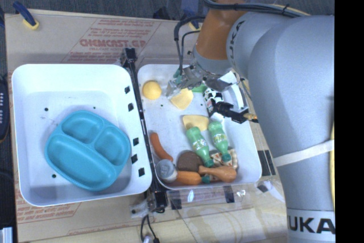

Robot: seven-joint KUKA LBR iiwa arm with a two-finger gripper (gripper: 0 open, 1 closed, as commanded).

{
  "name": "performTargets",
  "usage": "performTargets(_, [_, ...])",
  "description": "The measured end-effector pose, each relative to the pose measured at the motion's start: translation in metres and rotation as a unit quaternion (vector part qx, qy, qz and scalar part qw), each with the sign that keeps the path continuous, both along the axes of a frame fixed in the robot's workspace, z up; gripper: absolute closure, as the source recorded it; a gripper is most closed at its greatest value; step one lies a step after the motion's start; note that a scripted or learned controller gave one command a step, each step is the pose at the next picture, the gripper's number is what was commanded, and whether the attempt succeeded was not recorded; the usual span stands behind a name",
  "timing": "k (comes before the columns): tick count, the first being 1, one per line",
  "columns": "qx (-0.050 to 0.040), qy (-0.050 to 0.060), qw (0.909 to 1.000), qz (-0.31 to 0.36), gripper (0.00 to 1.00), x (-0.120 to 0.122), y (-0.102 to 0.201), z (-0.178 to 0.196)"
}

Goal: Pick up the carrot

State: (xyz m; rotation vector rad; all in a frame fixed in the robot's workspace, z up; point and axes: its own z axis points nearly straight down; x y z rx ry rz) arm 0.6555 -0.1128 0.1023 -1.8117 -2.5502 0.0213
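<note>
My claw (181,83) hangs low over the far end of the right bin (250,148), under the orange band (219,31) of my wrist; its tips sit just beside a pale yellow wedge (182,98), like a piece of cheese, and I cannot tell from this angle whether they are parted or closed, nor whether they touch the wedge; nothing shows between them. The carrot (187,177) lies well away from me at the near edge of the same bin, on its side, its orange body pressed between a small grey can (166,168) and a chicken drumstick (219,172); a dark brown round piece (187,160) rests just above it. A yellow ball (151,90) sits near the far left corner of this bin, close to my claw; a second yellow wedge (195,122) lies in the middle; two green bottles (198,144) lie side by side between that wedge and the drumstick; a sausage (160,147) leans along the left wall. The left bin (34,82) holds a blue divided plate (88,149), tilted toward its near corner; both bins rest on a cardboard sheet (108,37).
</note>
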Motion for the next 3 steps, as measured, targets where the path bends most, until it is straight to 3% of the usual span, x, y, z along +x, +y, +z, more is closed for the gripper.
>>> performTargets(1, [0.0003, -0.004, 1.0, 0.007, 1.0, -0.078, -0.053, -0.011])
performTargets(2, [0.0009, -0.009, 0.9947, -0.103, 1.0, -0.059, 0.069, 0.093])
performTargets(3, [0.0019, -0.005, 0.9927, 0.121, 1.0, -0.096, 0.017, 0.074])
